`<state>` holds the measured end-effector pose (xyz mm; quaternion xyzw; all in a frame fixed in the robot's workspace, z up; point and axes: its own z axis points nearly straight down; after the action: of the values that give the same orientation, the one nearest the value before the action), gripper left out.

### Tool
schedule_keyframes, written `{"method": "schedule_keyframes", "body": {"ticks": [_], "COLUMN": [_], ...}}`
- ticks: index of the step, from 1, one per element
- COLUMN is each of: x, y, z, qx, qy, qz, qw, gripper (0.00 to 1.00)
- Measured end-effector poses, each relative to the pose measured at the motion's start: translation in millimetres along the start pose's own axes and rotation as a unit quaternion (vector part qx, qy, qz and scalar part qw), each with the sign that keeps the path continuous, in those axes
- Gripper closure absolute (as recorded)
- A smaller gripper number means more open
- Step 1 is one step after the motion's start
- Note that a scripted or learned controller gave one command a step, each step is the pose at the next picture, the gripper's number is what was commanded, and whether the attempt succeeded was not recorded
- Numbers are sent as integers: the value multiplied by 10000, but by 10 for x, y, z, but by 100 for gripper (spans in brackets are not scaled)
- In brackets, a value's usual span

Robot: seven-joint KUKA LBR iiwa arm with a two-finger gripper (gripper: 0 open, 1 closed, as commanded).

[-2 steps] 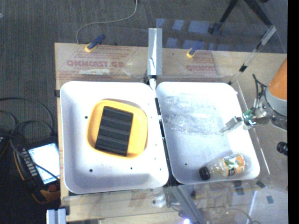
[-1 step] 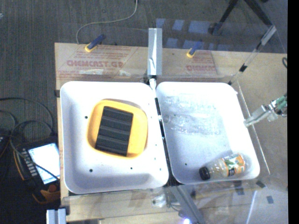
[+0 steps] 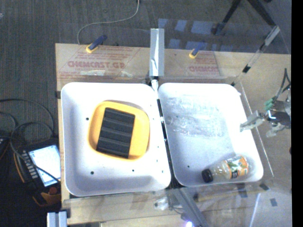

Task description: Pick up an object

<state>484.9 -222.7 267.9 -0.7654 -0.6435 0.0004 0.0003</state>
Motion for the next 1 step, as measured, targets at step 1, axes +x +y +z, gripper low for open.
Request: {"method": "schedule_keyframes", "body": {"ticks": [1], "x": [37], "y": [-14], "z": [-670], "qx": [-3], "qy": [-18], "qz": [2641], "qw": [9645], "gripper": [0]}}
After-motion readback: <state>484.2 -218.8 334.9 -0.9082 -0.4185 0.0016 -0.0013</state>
